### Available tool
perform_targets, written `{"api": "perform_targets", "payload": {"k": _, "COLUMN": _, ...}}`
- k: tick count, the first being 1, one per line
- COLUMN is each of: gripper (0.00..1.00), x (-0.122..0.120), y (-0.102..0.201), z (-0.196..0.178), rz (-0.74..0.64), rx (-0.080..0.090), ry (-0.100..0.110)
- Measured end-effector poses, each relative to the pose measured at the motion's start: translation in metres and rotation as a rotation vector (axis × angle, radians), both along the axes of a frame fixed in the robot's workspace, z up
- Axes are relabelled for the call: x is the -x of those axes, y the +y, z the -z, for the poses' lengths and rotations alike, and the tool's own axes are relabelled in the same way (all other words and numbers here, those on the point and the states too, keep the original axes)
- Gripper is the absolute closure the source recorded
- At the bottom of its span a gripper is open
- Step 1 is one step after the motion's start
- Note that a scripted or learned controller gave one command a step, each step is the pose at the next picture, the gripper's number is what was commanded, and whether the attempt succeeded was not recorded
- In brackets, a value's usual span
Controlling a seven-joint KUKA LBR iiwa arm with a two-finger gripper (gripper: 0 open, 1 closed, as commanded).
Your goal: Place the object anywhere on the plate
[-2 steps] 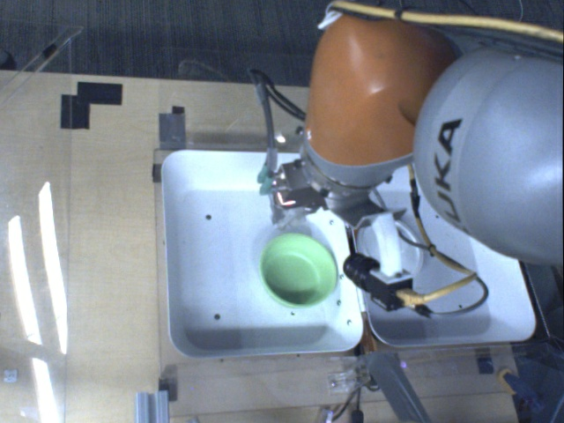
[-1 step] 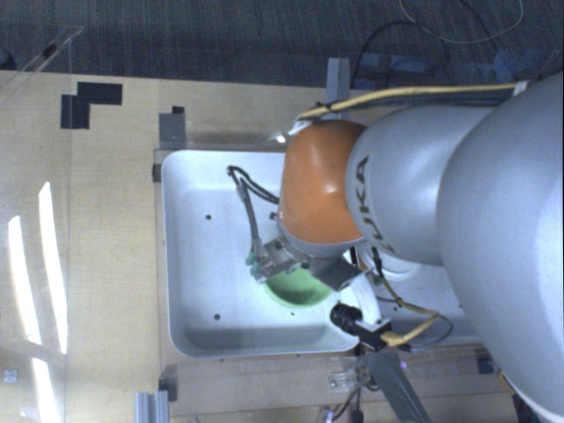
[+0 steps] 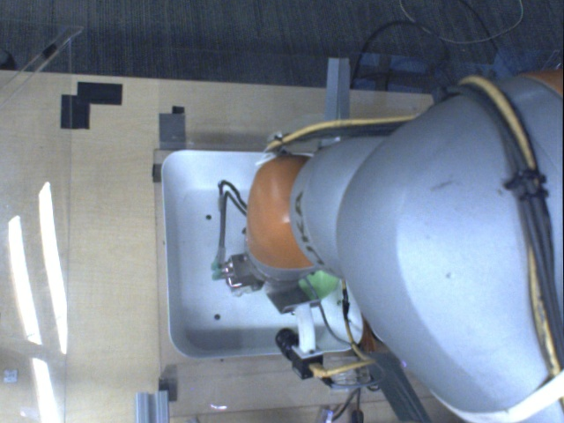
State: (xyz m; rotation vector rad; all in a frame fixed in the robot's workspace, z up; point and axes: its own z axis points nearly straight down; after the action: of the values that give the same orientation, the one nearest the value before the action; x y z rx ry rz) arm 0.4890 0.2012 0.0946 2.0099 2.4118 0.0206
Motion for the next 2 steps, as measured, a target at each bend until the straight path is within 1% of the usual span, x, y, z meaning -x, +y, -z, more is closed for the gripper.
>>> {"api": "perform_targets", "payload": {"k": 1, "gripper": 1.00, "x": -0.004, "y": 0.003, "z": -0.194, "rz": -0.158, "rx": 0.007, "ry": 0.001}}
{"api": "perform_targets", "payload": {"k": 2, "gripper": 1.00, "x": 0.002, "y": 0.008, "z": -0.005, "rz": 0.088, "rx": 0.007, "ry": 0.010}}
